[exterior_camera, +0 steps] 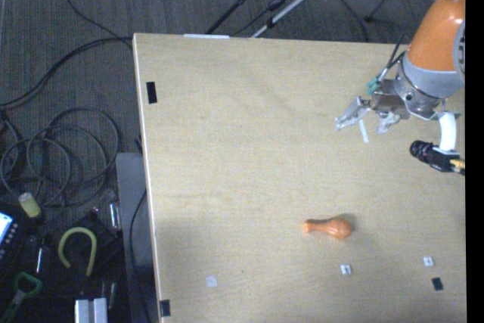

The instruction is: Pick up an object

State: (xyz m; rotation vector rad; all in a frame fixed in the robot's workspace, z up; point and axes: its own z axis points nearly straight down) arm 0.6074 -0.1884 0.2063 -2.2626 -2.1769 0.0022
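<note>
A small orange pear-shaped object (330, 228) lies on its side on the beige bench top (242, 147), in the lower middle. My gripper (362, 124) hangs at the upper right, well above and to the right of the object in the view. Its metal fingers (345, 119) are spread apart with nothing between them. The grey wrist and the orange band of the arm (437, 38) reach in from the right edge.
Small square markers (345, 268) dot the bench near its front edge, and a black tag (151, 92) sits near the left edge. A black part with a yellow tip (432, 154) juts out below the wrist. Cables and tools lie on the floor at left (68, 163).
</note>
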